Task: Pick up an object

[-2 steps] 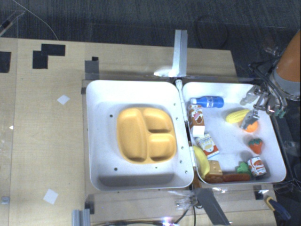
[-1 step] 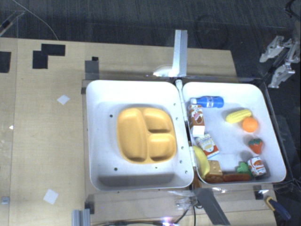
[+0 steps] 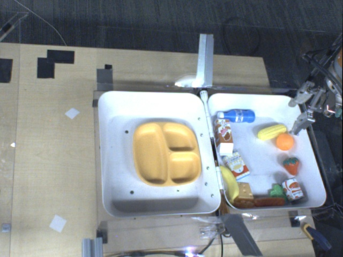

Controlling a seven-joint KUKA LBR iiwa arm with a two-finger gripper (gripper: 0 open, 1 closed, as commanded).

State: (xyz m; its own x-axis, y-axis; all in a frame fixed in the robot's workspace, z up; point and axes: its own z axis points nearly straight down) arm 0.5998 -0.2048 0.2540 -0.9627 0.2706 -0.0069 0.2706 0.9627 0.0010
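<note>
Orange ball (image 3: 285, 141) sits in right bin (image 3: 321, 194), near far right wall, touching right end of yellow corn (image 3: 271, 131), whose long axis runs left-right, slightly tilted. Gripper (image 3: 306, 110) hangs at bin's far right corner, just up and right of ball; ball lies down-left from jaws. Jaws appear parted, nothing between them. Strawberry (image 3: 291, 165) near, below ball; blue bottle (image 3: 236, 115) well left. Yellow tray (image 3: 166, 153) in left bin (image 3: 110, 159), apart. Likely target: ball or corn, nearest to jaws.

bins (image 3: 155, 103) – smooth white plastic | tray (image 3: 165, 152) – matt yellow plastic | bench (image 3: 48, 159) – pale wood
</note>
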